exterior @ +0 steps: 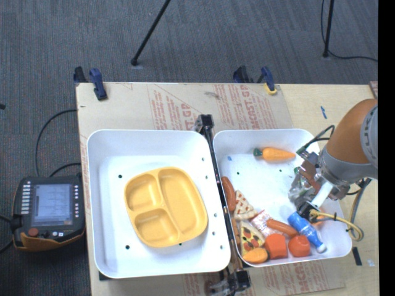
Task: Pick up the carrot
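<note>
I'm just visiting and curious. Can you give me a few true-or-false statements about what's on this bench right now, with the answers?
1. The carrot lies in the right bin. True.
2. The yellow plate sits in the same bin as the carrot. False: it is in the left bin.
3. The gripper is holding the carrot. False: the carrot lies apart from it, near the bin's far wall.
4. A blue bottle lies in the right bin, near the gripper. True.
5. The yellow plate has food on it. False: its three compartments hold nothing.
</note>
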